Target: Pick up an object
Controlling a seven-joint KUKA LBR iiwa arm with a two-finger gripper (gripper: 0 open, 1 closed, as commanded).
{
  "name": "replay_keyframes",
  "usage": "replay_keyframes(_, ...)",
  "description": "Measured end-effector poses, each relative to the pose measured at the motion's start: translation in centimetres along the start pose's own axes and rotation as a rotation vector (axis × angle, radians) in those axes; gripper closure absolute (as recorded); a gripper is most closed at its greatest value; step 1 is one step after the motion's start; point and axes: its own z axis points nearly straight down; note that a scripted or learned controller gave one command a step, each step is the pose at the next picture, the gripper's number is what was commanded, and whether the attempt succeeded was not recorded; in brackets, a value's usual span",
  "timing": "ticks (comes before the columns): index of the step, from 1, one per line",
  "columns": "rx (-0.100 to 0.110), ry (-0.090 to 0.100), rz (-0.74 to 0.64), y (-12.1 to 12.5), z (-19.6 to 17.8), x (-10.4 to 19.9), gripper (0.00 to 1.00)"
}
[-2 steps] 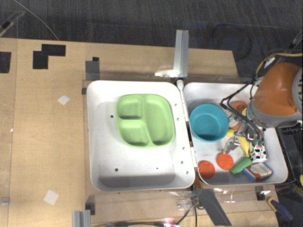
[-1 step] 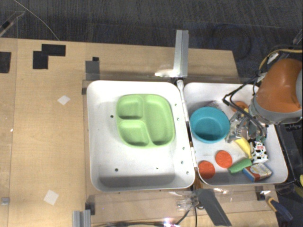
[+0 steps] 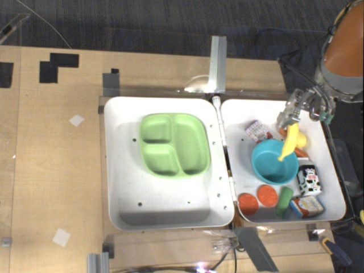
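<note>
— Left side first?
— Left bin (image 3: 116,169), white and shallow, with a green divided plate (image 3: 173,144) lying flat in the middle.

— And past the divider?
— Right bin (image 3: 336,178), crowded. Small crumpled packet (image 3: 257,131) toward the far left. Blue bowl (image 3: 272,166) in the middle. Along the near edge: red ball (image 3: 248,202), orange ball (image 3: 267,195), and a green piece (image 3: 284,201) just beside them.

— The claw?
— Claw (image 3: 289,121) over the far part of the right bin, narrowed on the top end of a yellow banana (image 3: 291,142). Banana tilted, lower tip over the bowl.

— Further right?
— Black-and-white carton (image 3: 309,181) just right of the bowl, and a second small carton (image 3: 310,206) nearer. Arm (image 3: 347,56) at the far right, grey with an orange band.
</note>
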Motion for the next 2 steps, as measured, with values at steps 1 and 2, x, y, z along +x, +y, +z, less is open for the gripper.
replay_keyframes(1,0.005,0.018,0.164,0.5,10.2,7.4,1.0)
replay_keyframes(2,0.003,0.009,0.308,0.8,1.9,10.8,1.0)
